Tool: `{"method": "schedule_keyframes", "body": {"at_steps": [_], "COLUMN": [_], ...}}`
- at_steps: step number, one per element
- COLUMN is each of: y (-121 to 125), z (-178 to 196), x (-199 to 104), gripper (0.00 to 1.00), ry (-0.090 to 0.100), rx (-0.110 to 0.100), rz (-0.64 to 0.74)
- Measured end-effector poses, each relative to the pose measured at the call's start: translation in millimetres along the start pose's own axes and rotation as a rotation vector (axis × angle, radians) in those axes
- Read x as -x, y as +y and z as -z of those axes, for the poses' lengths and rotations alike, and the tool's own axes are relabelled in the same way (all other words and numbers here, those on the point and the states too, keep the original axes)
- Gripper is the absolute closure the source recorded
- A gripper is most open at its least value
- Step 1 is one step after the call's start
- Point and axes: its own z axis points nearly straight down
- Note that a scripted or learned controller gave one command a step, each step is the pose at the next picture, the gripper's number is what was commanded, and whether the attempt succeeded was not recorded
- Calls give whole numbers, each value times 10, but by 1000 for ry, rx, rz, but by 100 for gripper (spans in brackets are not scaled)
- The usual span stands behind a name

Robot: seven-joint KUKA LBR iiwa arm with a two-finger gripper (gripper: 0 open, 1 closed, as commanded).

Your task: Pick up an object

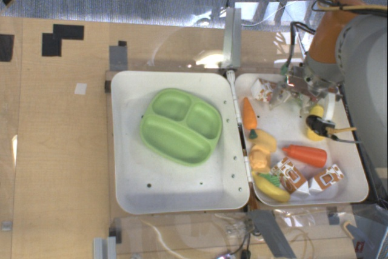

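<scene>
1. Camera view puts your gripper [305, 89] low over the far edge of the right white bin [357, 191], beside a small crumpled printed packet [262, 91].
2. Whether it grips anything, you cannot tell (glare and cables hide the tip).
3. Candidates crowd that bin: an orange toy carrot [248, 113] along its left wall and a yellow toy banana [270, 187] at the near edge, presumably so any descent meets something.
4. A green divided plastic plate [180, 125] sits mid left bin [130, 191].

Green plate [180, 126] in white bin [133, 191]; orange carrot [249, 113], yellow banana [270, 187], red pepper [305, 155]; tan table [54, 148].
</scene>
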Motion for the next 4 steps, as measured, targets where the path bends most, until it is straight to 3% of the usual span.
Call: {"method": "schedule_keyframes", "body": {"at_steps": [1,2,3,4], "y": [10,175,345,386], "z": [-1,258,110,-25], "x": [-24,654,673,624], "gripper": [0,0,0,0], "ry": [2,2,0,11], "rx": [5,57,87,76], "rz": [64,320,270,197]}}
